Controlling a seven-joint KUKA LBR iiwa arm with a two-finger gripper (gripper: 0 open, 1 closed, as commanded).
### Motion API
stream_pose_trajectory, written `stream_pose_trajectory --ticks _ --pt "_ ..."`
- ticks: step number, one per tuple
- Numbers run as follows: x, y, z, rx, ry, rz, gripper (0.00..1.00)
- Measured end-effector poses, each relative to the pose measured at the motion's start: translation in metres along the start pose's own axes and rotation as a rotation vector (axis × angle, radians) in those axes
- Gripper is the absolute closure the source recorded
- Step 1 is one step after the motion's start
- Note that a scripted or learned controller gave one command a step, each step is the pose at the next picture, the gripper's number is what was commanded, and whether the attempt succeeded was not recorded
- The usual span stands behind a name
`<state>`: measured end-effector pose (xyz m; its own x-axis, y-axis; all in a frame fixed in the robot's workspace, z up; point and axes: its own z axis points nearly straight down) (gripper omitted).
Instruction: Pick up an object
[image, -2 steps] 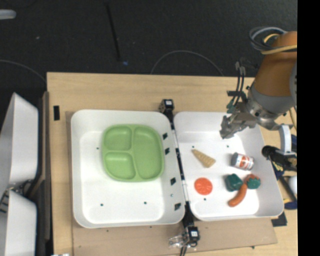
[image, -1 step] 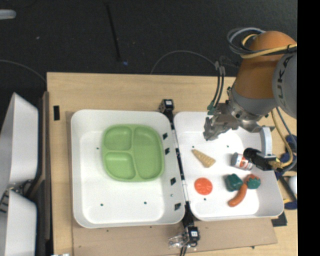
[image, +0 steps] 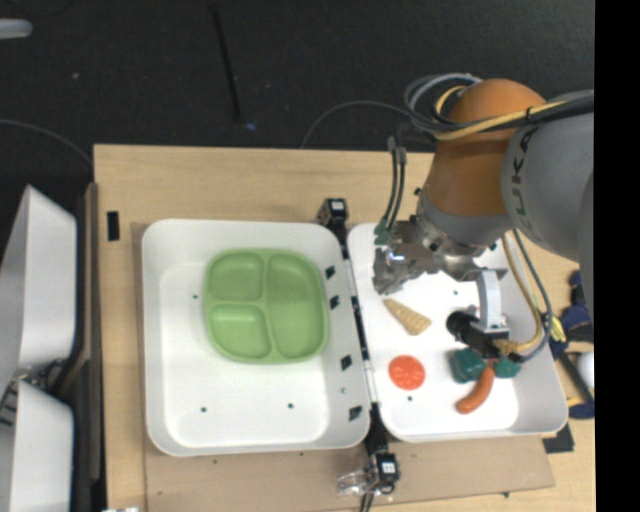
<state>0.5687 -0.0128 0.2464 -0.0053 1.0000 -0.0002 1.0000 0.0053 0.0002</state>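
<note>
Over the right bin (image: 430, 415), parked with the gripper (image: 393, 272) just beside the tan wedge (image: 409, 317), maybe touching it (can't tell the jaw state, too murky). No lift yet. Grab and raise left to do; red disc (image: 406, 373), orange sausage (image: 475, 393) close by.

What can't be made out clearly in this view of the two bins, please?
1. Gripper, camera view: blurred and shadowed under the wrist, so its state is unclear.
2. Teal object, camera view: partly covered by the orange sausage-like item and robot hardware, so its shape is unclear.
3. Right bin, camera view: its upper right part is hidden by the arm.
</note>
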Motion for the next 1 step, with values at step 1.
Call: stream_pose_trajectory --ticks 1 --pt "0.0602 -0.0063 -0.0045 -0.001 0.002 -0.002 1.0"
